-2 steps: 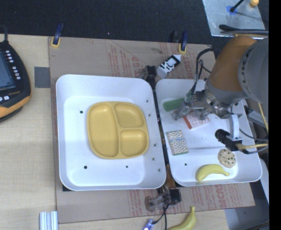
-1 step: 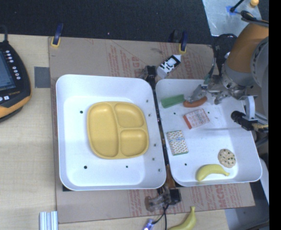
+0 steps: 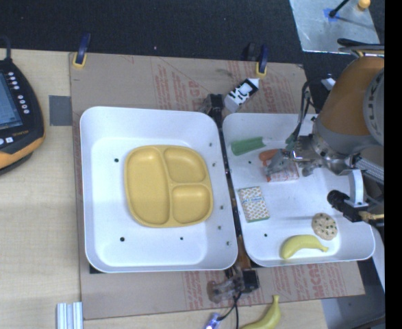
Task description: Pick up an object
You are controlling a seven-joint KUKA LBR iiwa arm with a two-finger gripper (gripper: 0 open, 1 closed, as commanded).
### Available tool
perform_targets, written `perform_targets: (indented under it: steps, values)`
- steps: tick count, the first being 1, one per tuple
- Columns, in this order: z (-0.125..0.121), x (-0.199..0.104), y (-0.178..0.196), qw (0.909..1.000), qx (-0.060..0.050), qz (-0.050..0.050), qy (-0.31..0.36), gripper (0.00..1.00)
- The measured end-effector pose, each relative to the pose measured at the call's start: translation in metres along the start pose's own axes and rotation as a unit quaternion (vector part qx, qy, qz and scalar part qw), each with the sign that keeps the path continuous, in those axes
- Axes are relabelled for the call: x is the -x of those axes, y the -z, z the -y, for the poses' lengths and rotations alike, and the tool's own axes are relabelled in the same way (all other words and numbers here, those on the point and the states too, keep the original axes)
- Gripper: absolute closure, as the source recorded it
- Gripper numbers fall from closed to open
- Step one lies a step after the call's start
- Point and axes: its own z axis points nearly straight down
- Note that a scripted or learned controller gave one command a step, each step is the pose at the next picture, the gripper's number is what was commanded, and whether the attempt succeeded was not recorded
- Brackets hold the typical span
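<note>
Overhead, pale wood bench; cardboard sheet under two white bins; gripper state unclear.

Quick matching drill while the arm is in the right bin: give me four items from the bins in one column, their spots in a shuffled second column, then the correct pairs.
Things:
1. yellow divided plate
2. banana
3. cookie
4. green block

Places:
A. right bin, far end near the divider between the bins
B. middle of the left bin
C. right bin, near edge, at the front
D. right bin, just behind the banana, toward the arm side

Pairs: 1-B, 2-C, 3-D, 4-A
</note>
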Motion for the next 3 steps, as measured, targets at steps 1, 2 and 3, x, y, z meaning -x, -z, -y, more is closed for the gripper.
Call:
perform_targets:
  steps: [1, 2, 3]
  values:
    - [-0.071, 0.016, -0.028, 1.0000, 0.001, 0.000, 0.000, 0.00]
    - [-0.014, -0.024, -0.029, 1.0000, 0.000, 0.000, 0.000, 0.00]
    - [-0.016, -0.023, -0.016, 1.0000, 0.001, 0.001, 0.001, 1.00]
